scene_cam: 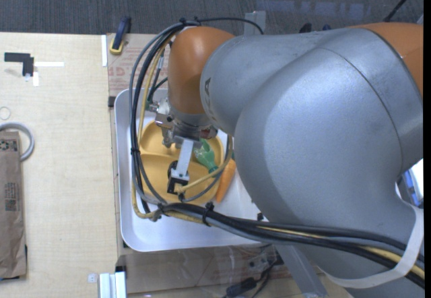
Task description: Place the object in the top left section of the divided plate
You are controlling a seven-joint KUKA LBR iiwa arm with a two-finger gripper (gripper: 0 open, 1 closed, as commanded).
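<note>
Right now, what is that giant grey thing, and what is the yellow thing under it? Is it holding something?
The giant grey thing is a robot arm with an orange band. It probably looks so big because it is close to the camera. The camera is fixed above the pale wooden bench and looks down at a slant, and the arm reaches in from the right. The arm's end effector, the part made for grasping, is low over a round yellow divided plate. That plate sits in a shallow white bin. A small green object shows right beside the end effector, over the plate. An orange carrot-like piece is at the plate's right edge. I cannot tell whether anything is being held. Far to the left, a brown paper bag rests on the bench.
</note>
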